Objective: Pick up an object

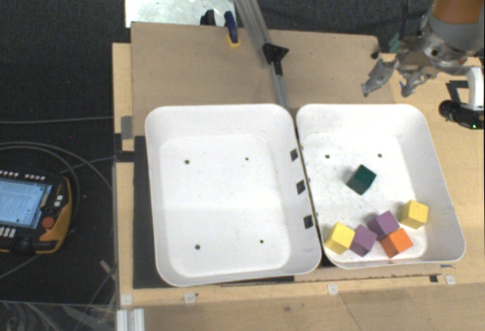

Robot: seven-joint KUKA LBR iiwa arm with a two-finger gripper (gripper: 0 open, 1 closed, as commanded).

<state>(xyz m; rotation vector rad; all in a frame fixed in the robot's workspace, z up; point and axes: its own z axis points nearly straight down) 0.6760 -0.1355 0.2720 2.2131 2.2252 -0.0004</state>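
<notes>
While the claw (395,77) hangs spread and holding nothing above the right bin's (436,142) far rim, the dark green cube (361,179), alone below and slightly left of it, looks the cleanest pick: descend straight, straddling flat faces.

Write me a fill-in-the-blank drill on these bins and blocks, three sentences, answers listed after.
1. All the blocks lie in the ____ bin.
2. The block lying alone, apart from the cluster at the near edge, is dark ____.
3. The pincer hangs spread, holding nothing, above the bench beyond the bin's ____ rim.

Missing words: right; green; far
</notes>
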